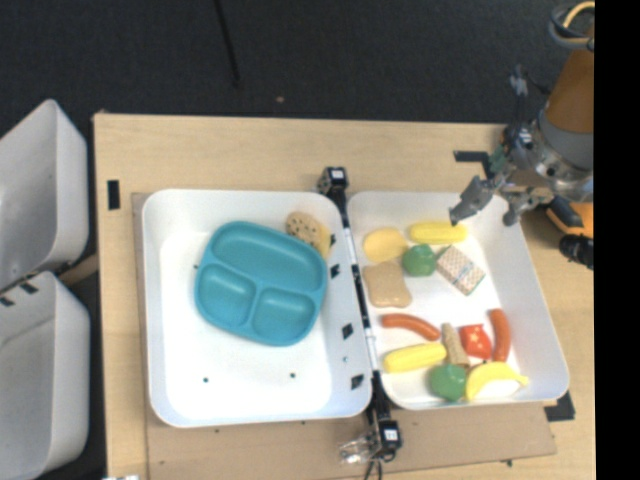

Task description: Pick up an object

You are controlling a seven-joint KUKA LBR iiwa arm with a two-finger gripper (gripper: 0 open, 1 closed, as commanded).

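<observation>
Figure: the KUKA arm [565,108] is reaching in from three o'clock, and its gripper [487,200] is hanging above the twelve-o'clock end of the right bin [540,318]; nothing is lying between its dark fingers, and how far apart they are standing cannot be told at this resolution. The likeliest target, a yellow corn-shaped toy [437,232], is lying just beside the gripper at its seven o'clock, touching a green round toy [420,259] and near a speckled cracker box [460,268]. To do the step well, the fingers should be descending across the corn's short axis, keeping off the bin wall. Crowding is the main obstacle: a lemon-like piece [382,244], a bread slice [386,286], a sausage [408,323], a second yellow piece [414,357], a red piece [478,340] and a banana [493,379] are filling the bin toward six o'clock. In the left bin [165,298], a teal divided plate [262,282] and a cookie [308,230] are resting well apart from the work.
</observation>
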